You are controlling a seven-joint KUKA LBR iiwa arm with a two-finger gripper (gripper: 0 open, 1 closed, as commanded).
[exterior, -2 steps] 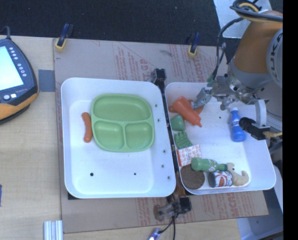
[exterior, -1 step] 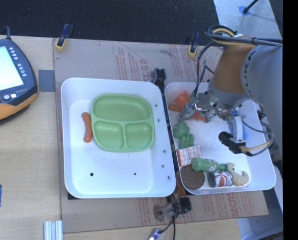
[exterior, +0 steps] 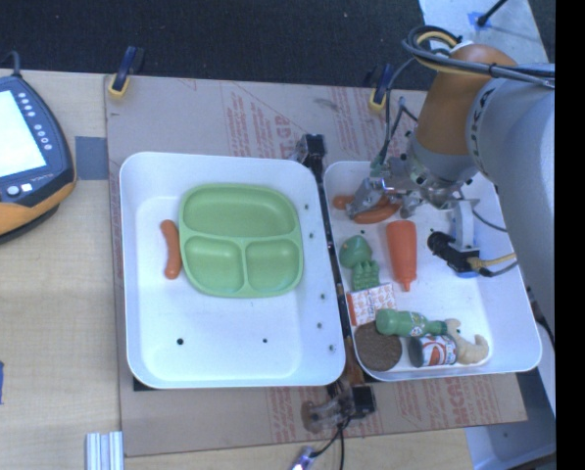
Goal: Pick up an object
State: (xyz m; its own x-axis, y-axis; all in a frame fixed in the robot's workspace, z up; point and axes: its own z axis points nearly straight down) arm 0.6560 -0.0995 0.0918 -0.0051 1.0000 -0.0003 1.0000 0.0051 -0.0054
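Gripper (exterior: 378, 196) fingertips too blurred and small for gap to be judged. Reddish object (exterior: 370, 213) directly beneath gripper partly covered by it; kind not discernible. Arm (exterior: 508, 116) cut off by right edge. Handheld screen (exterior: 18, 164), far left of gripper, cut by left edge. Small objects (exterior: 439, 346) well below gripper piled together, outlines not separable.

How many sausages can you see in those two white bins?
2. One sausage lies in the left bin, beside the green divided plate. A second sausage lies at the far end of the right bin, under the gripper, partly covered. More may be hidden.
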